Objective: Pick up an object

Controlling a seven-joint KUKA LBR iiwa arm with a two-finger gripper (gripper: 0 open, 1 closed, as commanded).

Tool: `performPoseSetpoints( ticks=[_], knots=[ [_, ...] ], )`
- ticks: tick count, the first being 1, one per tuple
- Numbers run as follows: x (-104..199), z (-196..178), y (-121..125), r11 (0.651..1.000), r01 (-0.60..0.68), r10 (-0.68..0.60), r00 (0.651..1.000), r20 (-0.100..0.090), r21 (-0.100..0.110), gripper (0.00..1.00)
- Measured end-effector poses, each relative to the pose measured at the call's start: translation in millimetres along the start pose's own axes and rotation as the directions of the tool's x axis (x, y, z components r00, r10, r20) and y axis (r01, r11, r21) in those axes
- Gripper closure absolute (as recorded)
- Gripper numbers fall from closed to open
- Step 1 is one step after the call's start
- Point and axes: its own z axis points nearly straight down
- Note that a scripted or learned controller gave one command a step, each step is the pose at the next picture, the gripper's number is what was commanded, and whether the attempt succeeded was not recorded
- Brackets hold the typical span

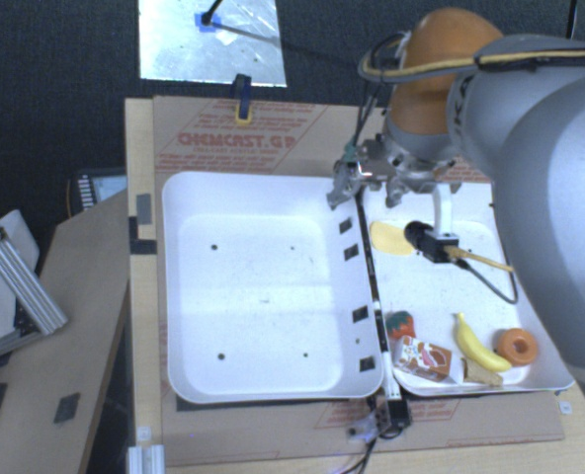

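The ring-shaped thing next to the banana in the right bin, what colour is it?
The ring is orange, seen in the camera view, beside the yellow banana.

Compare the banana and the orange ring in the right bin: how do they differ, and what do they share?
The banana is yellow, long and curved; the orange ring is round with a hole. The banana reaches farther up the bin than the compact ring. Both lie side by side near the right bin's front corner.

The grey arm [540,136] reaches in from the right; its orange band [441,67] sits above the wrist. The tool [372,181] hangs low, pointing down.
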Motion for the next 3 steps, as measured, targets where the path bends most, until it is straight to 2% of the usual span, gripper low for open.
performPoseSetpoints(
  ticks=[1,2,3],
  knots=[
    [-7,-32,17,1.0,-0.001,0.001,1.0,0.001,-0.002,0.0],
    [25,2,15,1.0,-0.001,0.001,1.0,0.0,0.003,0.0],
    [-8,0,16,1.0,-0.009,0.009,1.0,0.002,0.001,0.0]
  ],
)
